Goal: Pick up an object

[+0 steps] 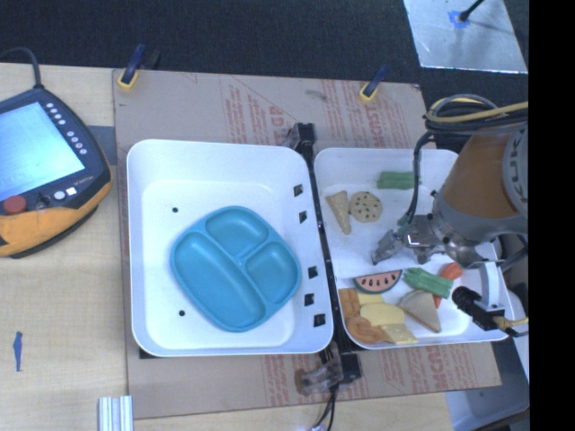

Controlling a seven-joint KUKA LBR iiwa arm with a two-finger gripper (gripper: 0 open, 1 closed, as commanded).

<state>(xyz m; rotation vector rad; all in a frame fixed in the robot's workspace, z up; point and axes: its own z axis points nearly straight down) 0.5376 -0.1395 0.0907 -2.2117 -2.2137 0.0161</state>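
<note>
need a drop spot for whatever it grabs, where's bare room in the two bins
Left bin: bare white floor all round the blue divided plate, widest along the far wall. Right bin: a small bare patch at the far left corner, beyond the cookie. Its near half is crowded: watermelon slice, cheese and bread pieces, and the end effector.

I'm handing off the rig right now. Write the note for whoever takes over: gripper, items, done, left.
Gripper: low in the right bin, above the watermelon slice; nothing seen held.
Right bin: cookie, green piece near the far wall, cheese pieces at the near edge.
Left bin: blue divided plate.
Done: no pick seen.
Left: grasp and lift one item.
</note>
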